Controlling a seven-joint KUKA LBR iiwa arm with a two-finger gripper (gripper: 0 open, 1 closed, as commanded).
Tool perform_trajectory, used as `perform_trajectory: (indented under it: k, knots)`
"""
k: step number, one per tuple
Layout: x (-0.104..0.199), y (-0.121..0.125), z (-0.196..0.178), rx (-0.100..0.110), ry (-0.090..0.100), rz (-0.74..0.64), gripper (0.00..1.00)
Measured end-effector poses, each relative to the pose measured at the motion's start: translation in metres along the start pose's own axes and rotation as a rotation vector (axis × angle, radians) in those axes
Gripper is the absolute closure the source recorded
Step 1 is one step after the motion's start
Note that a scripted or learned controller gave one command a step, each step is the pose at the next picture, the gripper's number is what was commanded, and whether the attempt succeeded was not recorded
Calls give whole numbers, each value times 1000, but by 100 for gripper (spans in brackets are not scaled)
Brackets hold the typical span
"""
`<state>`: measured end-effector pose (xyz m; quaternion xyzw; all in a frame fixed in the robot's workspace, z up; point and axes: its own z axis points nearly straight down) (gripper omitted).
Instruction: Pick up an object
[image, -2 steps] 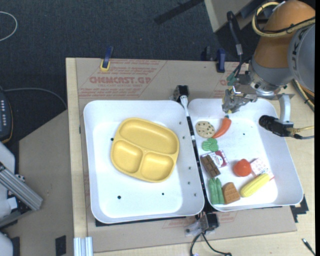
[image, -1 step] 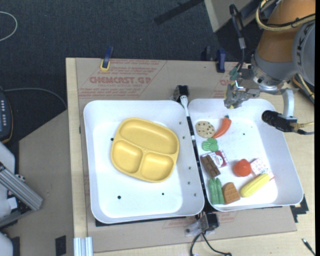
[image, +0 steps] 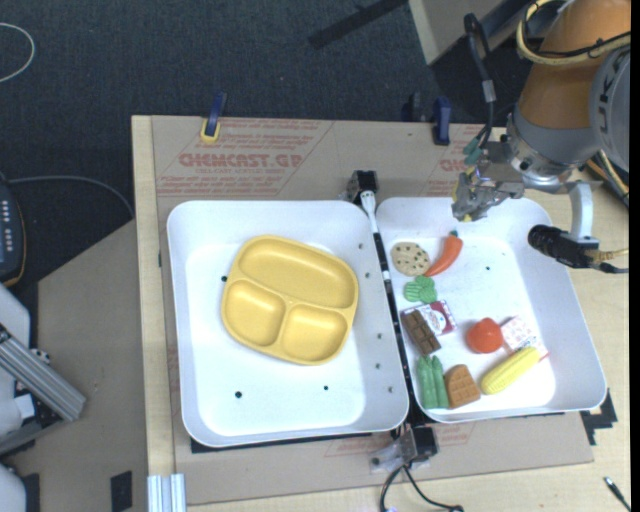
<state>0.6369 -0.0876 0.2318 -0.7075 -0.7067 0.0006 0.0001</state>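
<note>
Cracker (image: 461, 385) and corn (image: 512, 369) are sitting at the near edge of the right bin (image: 570, 300), with beans (image: 430, 381) just beside the cracker. I'm watching the gripper (image: 470, 205) hovering over the bin's far end, just above the carrot (image: 446, 254), which is lying tilted beside the cookie (image: 408, 258). Can't tell whether it's spread or pressed together; nothing is showing between the fingers.

Risks I'm seeing: carrot is slanted, so a straight descent may be clipping one end and rolling it into the cookie. Far rim is close behind the gripper, so any overshoot is hitting the wall. Chocolate bar (image: 421, 331), tomato (image: 485, 335) and broccoli (image: 420, 291) are crowding the middle, leaving little slack there.

Open room: the right half of that bin near the carrot is bare. Left bin (image: 200, 300) is carrying the yellow tray (image: 290, 298).
</note>
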Motion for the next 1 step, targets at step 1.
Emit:
perform_trajectory:
  k: [1]
  knots:
    - [4, 8, -3, -4, -1, -2, 100]
